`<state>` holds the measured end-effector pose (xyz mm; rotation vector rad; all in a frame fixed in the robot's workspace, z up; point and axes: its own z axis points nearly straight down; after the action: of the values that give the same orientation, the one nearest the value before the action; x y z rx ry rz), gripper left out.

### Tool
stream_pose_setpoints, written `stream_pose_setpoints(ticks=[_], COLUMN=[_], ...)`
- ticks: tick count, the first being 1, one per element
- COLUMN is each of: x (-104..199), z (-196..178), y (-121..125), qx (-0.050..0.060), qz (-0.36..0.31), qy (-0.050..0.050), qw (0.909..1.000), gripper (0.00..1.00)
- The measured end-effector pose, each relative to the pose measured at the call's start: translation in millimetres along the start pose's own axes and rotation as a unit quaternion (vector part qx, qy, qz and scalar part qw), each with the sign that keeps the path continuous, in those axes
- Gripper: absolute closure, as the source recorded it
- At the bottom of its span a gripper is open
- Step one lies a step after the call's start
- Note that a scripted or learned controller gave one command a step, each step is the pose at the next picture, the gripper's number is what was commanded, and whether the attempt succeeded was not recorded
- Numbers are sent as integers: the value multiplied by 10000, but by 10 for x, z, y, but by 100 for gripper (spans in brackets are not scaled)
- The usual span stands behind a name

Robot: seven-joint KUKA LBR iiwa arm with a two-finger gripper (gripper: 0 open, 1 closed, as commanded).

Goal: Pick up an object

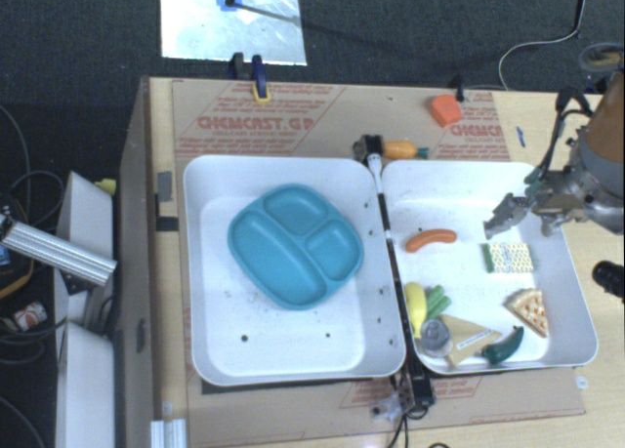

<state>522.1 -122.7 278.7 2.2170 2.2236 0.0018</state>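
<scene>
My gripper (525,219) hangs over the right bin (576,292), near its far right side, open with nothing between its fingers. Just below it lies a small patterned square with a green edge (510,258). A red-orange sausage (431,239) lies to the gripper's left. A pizza slice (528,311) rests near the bin's right wall. At the bin's front lie a yellow corn cob with green leaves (418,302), a grey round piece (435,336), a tan wedge (471,335) and a dark green pepper (504,346).
The left bin (220,339) holds a blue divided plate (295,244). On the bench behind the bins are an orange block (445,109) and an orange carrot-like toy (401,151). A black clamp joins the two bins at the middle.
</scene>
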Motion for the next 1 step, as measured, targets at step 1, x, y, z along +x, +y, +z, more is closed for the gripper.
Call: stream_pose_setpoints(ticks=[1], x=[210], z=[1364], y=[-322], qx=[15], qz=[9], qy=[5], qw=[10000], gripper=[0])
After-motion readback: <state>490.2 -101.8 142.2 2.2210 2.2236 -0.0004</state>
